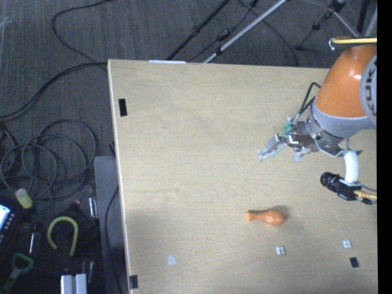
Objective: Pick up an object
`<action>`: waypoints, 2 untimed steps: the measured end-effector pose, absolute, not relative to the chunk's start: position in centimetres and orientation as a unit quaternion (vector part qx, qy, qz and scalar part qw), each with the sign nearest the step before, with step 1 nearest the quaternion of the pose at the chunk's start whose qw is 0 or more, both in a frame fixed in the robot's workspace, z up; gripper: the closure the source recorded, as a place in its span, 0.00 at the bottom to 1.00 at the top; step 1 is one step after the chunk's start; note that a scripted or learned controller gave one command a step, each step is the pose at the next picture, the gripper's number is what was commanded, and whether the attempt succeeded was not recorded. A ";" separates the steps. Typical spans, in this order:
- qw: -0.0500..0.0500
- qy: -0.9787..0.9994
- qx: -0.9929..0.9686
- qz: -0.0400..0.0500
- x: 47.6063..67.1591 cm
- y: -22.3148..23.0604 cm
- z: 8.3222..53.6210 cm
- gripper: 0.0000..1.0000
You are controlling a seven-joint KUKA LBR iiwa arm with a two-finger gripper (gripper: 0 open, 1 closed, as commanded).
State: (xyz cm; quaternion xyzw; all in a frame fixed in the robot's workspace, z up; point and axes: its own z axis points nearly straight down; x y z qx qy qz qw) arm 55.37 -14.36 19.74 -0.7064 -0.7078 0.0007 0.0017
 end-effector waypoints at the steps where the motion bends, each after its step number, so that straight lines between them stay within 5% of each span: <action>1: 0.001 -0.716 -0.699 0.002 61.4 -19.2 13.8 0.00; 2: 0.000 -0.725 -0.689 0.002 66.7 -17.2 8.3 0.00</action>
